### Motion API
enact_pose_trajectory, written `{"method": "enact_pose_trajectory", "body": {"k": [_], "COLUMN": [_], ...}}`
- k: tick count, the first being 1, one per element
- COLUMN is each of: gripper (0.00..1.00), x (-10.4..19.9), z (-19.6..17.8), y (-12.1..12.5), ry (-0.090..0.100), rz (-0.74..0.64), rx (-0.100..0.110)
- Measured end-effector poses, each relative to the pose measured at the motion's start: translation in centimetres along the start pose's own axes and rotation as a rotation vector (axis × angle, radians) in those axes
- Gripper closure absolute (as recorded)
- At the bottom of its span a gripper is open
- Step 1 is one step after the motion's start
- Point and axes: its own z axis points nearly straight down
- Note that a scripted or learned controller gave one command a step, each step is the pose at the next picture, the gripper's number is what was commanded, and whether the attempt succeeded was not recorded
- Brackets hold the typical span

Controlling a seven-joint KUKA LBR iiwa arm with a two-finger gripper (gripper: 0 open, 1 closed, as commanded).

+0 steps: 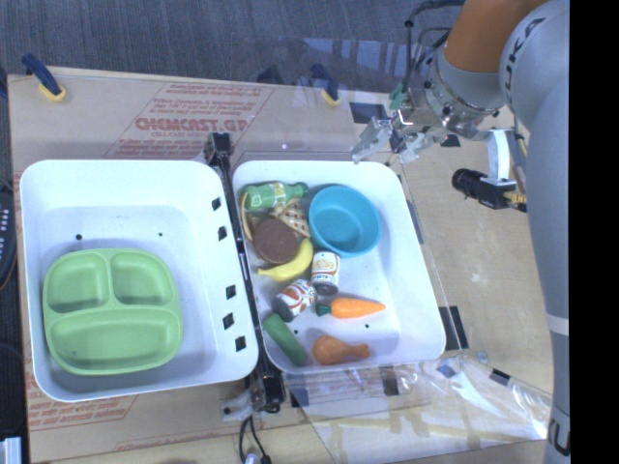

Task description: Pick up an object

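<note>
The right bin [416,269] holds a blue bowl [343,218], a green bottle [273,197], a brown round piece [277,243], a banana [287,264], two small cans [325,271], a carrot [353,307], a green cucumber [283,338] and a drumstick [338,350]. My gripper [385,149] hovers over the bin's far right corner, above the rim and beyond the bowl. Its fingers stand apart with nothing between them.
A green divided plate [111,309] lies in the left bin [39,201]. Cardboard [184,114] covers the bench behind the bins. Black hardware [484,187] sticks out to the right of the gripper, and clear plastic [464,394] lies at the front right.
</note>
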Motion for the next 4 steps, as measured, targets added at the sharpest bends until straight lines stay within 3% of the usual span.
{"method": "enact_pose_trajectory", "body": {"k": [1, 2, 3, 4], "gripper": [0.00, 0.00, 1.00, 1.00], "x": [6.4, 6.4, 6.3, 12.6], "z": [9.4, 19.0, 17.8, 9.0], "y": [0.7, -6.5, -6.3, -12.3], "ry": [0.001, 0.002, -0.002, 0.002], "rz": [-0.305, -0.467, -0.475, -0.202], "rx": [0.002, 0.004, 0.002, 0.000]}}
